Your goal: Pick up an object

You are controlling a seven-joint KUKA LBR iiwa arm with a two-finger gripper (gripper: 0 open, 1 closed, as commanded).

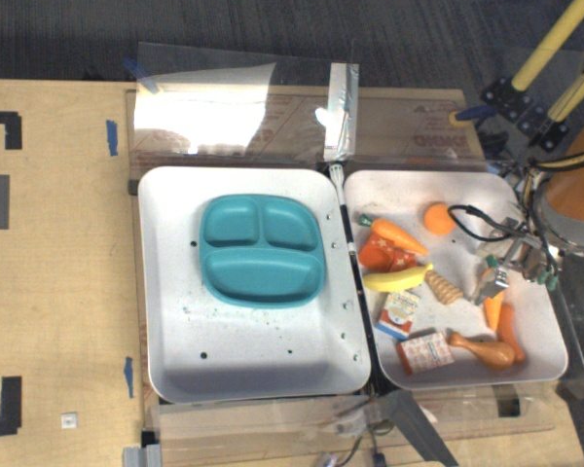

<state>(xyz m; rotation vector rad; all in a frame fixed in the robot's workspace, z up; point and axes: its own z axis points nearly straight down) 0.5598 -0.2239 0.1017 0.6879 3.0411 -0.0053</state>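
Camera view: gripper (493, 282) above carrot (503, 317) in right bin (555, 358)

Two bins side by side on bench, toys all in right one.

L bin (165, 290) holds a divided plate (263, 249), set toward the far-middle of its floor. R bin (555, 353) holds the rest: ball (439, 219) near far wall; carrot (401, 233) just left of it, w/ pepper (383, 256) touching below; banana (396, 280) in front of pepper; small carton (399, 312) in front of banana; cone (444, 287) right of banana; can (427, 352) near front wall, drumstick (485, 349) just right of it; 2nd carrot (507, 321) upright by R wall. Gripper (493, 285) sits over R side of R bin, just above 2nd carrot, arm coming in from R.
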